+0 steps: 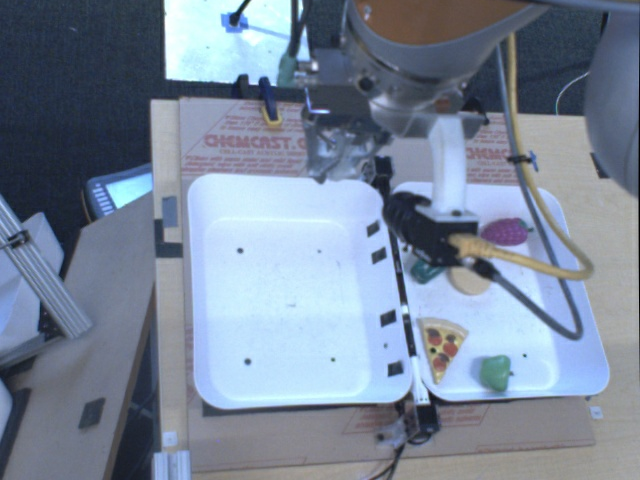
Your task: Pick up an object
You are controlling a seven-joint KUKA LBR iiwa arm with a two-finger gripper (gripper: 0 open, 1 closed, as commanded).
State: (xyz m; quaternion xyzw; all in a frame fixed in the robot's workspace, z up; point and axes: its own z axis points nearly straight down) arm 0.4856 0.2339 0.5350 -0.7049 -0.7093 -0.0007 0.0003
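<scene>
The right bin [580,353] holds several small toys. A pizza slice [442,346] and a green pepper [494,371] lie near its front. A purple berry cluster [505,231] lies toward the back right, with a tan round piece [470,281] and a teal object [428,269] near the middle, partly hidden by a black fitting and a yellow cable. My gripper [338,158] hangs at the back edge of the left bin [215,298], close to the divider. It is metallic and blurred, with nothing visible in it.
The arm's wide grey and orange body covers the top centre. A yellow cable [545,263] loops over the right bin. Clamps [268,103] sit at the bench's back edge, and a grey ramp [40,278] stands off to the left.
</scene>
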